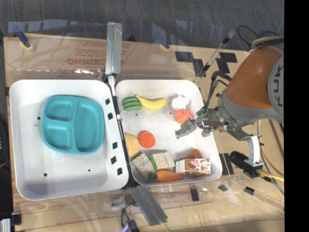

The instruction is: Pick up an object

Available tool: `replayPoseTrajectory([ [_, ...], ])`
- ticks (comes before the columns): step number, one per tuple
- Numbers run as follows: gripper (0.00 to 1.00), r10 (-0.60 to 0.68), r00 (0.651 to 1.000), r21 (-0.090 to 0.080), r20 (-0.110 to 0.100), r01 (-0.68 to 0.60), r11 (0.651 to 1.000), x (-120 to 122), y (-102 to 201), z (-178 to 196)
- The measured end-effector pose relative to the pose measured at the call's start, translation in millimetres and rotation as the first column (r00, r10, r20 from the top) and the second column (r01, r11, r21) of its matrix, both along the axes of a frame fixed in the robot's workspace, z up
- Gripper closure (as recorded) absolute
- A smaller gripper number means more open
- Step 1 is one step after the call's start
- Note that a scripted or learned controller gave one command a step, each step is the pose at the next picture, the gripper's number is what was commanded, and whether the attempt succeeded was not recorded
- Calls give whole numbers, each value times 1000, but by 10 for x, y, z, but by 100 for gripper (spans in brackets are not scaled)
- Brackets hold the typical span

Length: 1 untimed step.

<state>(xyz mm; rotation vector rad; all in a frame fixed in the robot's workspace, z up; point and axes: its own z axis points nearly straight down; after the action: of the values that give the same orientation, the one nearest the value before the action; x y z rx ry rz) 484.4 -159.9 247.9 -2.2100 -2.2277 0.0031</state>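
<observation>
My gripper point(195, 129) hangs over the right side of the right bin point(166, 88), open, with bare bin floor showing between its fingers. Just beyond its left finger lie a coral-pink lump point(183, 115) and a white crumpled object point(180, 101). A yellow banana point(151, 103) and a green ribbed toy point(131, 103) rest near the bin's far wall. An orange disc point(146, 139) sits mid-bin. Along the near wall lie a patterned box point(153, 162), a carrot point(166, 176) and a small milk carton point(193, 166).
The left bin point(29, 173) holds a teal divided plate point(73, 123). A yellow piece point(130, 144) leans at the right bin's left wall. A metal divider bar point(113, 52) stands between the bins. The arm's orange band point(253, 79) looms at the right.
</observation>
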Motion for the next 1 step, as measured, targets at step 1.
replayPoseTrajectory([
  [1,0,-27,1000,0,-5,27,1000,521,583,-1194],
])
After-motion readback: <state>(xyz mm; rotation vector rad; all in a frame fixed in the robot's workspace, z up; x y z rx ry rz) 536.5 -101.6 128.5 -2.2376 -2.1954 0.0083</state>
